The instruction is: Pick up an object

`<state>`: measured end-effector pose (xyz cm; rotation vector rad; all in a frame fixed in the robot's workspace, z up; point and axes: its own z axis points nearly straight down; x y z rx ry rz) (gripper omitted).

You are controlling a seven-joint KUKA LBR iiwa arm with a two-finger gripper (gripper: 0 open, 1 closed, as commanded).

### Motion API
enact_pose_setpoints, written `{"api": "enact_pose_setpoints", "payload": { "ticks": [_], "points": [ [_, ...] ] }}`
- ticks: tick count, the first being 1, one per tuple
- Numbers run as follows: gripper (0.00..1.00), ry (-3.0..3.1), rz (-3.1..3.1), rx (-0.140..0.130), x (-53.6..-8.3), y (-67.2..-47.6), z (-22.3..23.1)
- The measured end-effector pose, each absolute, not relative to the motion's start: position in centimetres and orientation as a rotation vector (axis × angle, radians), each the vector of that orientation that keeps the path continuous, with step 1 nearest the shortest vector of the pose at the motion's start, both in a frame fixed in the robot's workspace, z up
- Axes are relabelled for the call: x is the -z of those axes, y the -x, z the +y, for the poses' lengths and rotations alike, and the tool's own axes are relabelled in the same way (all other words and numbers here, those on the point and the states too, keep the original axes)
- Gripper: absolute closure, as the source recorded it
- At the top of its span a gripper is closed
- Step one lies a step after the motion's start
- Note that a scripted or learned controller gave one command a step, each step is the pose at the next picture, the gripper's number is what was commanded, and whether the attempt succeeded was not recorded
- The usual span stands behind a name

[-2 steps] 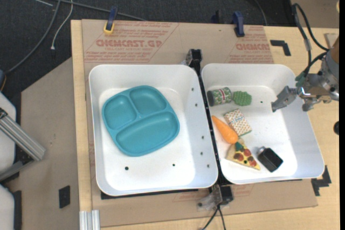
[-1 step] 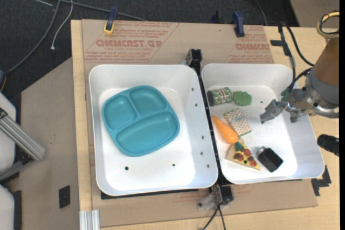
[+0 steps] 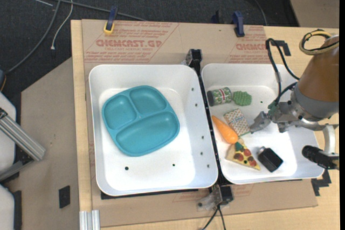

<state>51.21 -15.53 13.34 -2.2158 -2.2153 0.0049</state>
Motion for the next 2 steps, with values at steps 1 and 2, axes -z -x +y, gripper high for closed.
{"api": "enact_pose_setpoints", "payload": {
  "ticks": [1, 2],
  "points": [
    [0.0, 2.22, -2.217, -0.001, -8.3, -51.2, -15.5],
    [1.0, 2.223, -2.22, 0.003, -9.6, -51.3, -15.5]
  ]
}}
